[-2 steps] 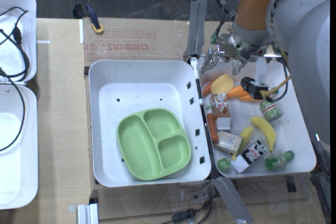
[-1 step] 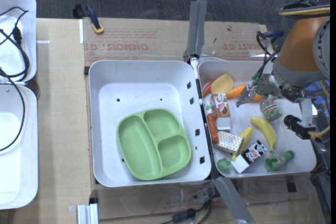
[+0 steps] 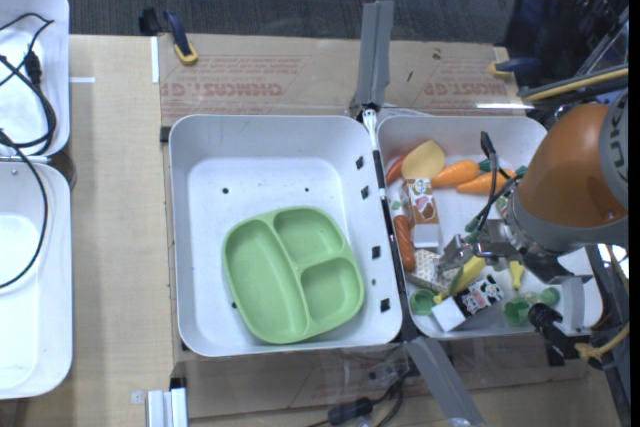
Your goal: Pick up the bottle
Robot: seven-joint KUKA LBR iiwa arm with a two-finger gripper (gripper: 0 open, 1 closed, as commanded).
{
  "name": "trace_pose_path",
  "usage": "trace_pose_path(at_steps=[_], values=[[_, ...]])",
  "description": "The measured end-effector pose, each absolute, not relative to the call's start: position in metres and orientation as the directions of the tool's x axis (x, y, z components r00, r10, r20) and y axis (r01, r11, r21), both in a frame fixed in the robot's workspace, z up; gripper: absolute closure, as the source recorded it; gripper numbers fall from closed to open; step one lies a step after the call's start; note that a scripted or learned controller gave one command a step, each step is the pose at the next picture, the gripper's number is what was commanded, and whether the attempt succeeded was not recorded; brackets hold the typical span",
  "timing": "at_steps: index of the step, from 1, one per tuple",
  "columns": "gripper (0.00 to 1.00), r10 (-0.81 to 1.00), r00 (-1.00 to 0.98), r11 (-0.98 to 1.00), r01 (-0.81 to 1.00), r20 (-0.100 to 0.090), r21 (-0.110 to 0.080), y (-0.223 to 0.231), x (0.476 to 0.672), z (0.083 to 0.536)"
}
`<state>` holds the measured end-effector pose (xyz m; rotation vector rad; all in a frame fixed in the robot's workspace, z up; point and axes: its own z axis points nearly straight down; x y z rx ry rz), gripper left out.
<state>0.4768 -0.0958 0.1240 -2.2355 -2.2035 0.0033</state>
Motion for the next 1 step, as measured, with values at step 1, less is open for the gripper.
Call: trace_pose_path(at_steps=[1], values=[[0.00, 0.965, 0.261, -0.261, 0.965, -0.002, -0.002, -0.1456, 0.4796, 0.1866]])
